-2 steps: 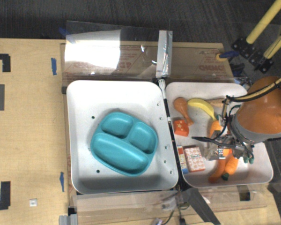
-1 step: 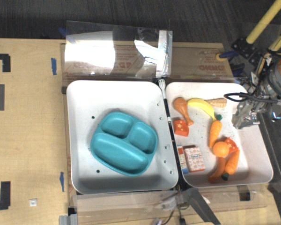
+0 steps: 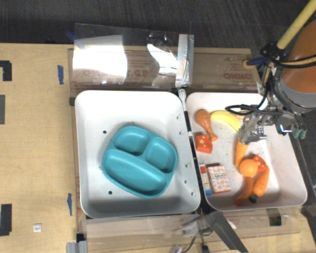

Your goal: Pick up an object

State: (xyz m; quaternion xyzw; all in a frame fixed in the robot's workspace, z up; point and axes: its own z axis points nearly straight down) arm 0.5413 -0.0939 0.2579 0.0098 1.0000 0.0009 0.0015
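Observation:
The right bin point(image 3: 288, 165) holds several toy foods. My gripper point(image 3: 251, 134) hangs low over its middle, just above the top end of a slim orange carrot point(image 3: 240, 153). A yellow banana point(image 3: 226, 120) and a brown drumstick point(image 3: 205, 123) lie to the gripper's left. Below the carrot sits an orange fruit point(image 3: 247, 167), pressed against a red piece point(image 3: 260, 161) and a second carrot point(image 3: 256, 186). A small red box point(image 3: 203, 143) and a pink-white carton point(image 3: 218, 178) rest by the bin's left wall.
The left bin point(image 3: 89, 109) carries a blue divided plate point(image 3: 139, 159). A clear plastic sheet point(image 3: 131, 57) and cardboard stand behind both bins. Black cables point(image 3: 242, 109) loop from the wrist over the right bin's back part.

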